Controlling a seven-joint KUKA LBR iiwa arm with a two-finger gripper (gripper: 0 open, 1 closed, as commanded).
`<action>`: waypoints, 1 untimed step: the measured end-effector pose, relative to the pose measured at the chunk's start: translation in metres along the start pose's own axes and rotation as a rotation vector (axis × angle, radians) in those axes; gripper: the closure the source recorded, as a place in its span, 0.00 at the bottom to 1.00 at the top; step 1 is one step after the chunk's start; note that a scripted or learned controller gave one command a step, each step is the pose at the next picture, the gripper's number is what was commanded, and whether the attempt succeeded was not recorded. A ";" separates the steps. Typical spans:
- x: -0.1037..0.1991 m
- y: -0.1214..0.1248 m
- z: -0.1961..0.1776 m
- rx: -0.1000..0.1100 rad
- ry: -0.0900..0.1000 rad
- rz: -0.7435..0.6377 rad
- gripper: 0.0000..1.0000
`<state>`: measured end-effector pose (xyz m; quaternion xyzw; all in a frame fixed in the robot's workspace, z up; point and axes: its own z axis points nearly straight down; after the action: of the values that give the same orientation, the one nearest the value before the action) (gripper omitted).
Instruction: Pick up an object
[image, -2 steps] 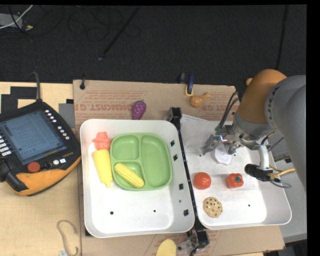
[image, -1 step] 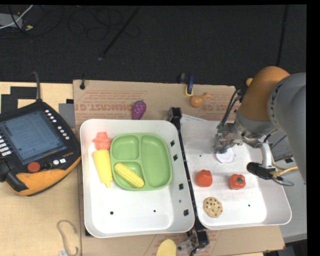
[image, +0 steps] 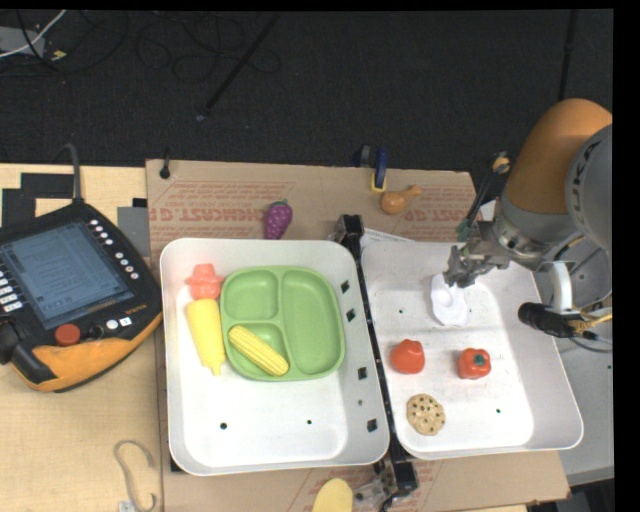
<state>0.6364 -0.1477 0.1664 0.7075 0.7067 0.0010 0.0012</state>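
My gripper (image: 462, 270) hangs low over the back of the right bin (image: 540, 420), reaching in from the right. Directly beneath it, touching or nearly touching its tip, lies a small white object (image: 449, 304). Nearer the front of the same bin are a red round fruit (image: 406, 356), a red pepper with a green stem (image: 474, 363) and a chocolate-chip cookie (image: 426, 413). None of these three is near the gripper.
The left bin (image: 260, 440) holds a green divided plate (image: 300, 310) with a corn cob (image: 258, 350), plus a yellow bottle (image: 205, 333) and a pink piece (image: 203, 281). Purple grapes (image: 278, 218) and an orange-brown toy (image: 399, 200) lie behind the bins. A teach pendant (image: 70, 285) sits at left.
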 end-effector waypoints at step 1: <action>-0.009 0.000 -0.057 -0.001 -0.001 -0.002 1.00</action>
<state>0.6367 -0.1562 0.2231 0.7069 0.7073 0.0010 0.0020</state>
